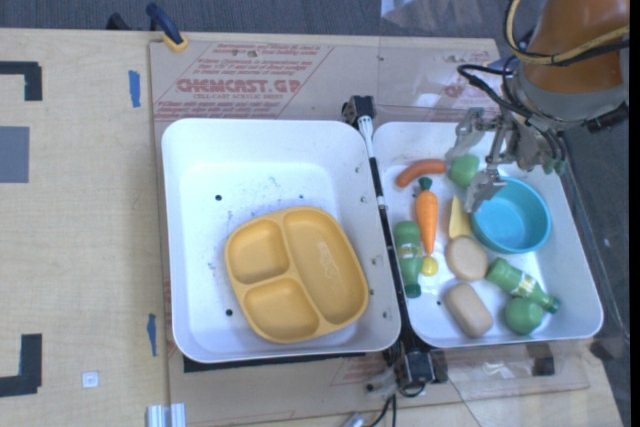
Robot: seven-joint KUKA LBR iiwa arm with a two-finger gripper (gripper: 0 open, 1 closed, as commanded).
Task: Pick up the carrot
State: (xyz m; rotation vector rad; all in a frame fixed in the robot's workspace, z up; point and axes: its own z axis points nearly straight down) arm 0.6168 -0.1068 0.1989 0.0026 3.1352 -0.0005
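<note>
Holding carrot, blue bowl, right bin

The carrot is a small orange toy with a green leafy top. It lies flat on the floor of the right-hand bin, toward that bin's left side, with its green end pointing to the far wall and its tapered tip pointing toward the near edge. Nothing grips it.
</note>
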